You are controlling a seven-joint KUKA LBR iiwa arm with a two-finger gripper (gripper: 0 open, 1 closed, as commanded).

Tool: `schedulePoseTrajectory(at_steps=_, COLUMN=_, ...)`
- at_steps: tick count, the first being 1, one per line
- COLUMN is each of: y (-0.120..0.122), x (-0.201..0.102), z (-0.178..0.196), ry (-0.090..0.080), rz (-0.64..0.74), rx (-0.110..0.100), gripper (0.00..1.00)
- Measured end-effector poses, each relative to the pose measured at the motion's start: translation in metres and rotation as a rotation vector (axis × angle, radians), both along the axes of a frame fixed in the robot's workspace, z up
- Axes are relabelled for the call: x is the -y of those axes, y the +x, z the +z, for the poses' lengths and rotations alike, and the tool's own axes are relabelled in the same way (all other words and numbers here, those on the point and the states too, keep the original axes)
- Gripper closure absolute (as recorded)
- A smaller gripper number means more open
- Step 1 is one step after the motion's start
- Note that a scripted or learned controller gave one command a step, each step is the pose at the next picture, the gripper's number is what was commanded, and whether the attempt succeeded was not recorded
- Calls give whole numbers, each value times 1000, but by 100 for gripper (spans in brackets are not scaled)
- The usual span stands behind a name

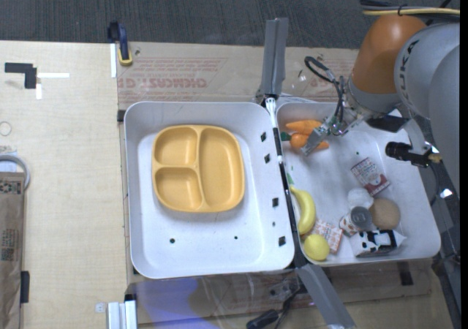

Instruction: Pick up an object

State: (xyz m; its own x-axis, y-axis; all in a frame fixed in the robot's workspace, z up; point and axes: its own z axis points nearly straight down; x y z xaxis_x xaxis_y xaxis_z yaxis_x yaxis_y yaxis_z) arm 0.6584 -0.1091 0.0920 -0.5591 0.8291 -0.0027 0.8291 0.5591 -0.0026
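My gripper (322,137) is low in the back left corner of the right bin (417,196), right against an orange carrot (300,128) that lies by the bin's left wall. The gripper's tip overlaps the carrot's right end, and I cannot make out whether the carrot is held. The grey arm with its orange band (384,50) comes in from the upper right.
Also in the right bin are a banana (306,209), a lemon (316,247), a red and white packet (368,174), a brown ball (385,213), a small grey can (359,216) and a black and white toy (376,241). The left bin (146,240) holds a yellow divided plate (197,168).
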Motion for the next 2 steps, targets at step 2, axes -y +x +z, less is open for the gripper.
schedulePoseTrajectory(at_steps=2, y=1, x=-25, z=101, ry=2, rz=-12, rx=3, gripper=100)
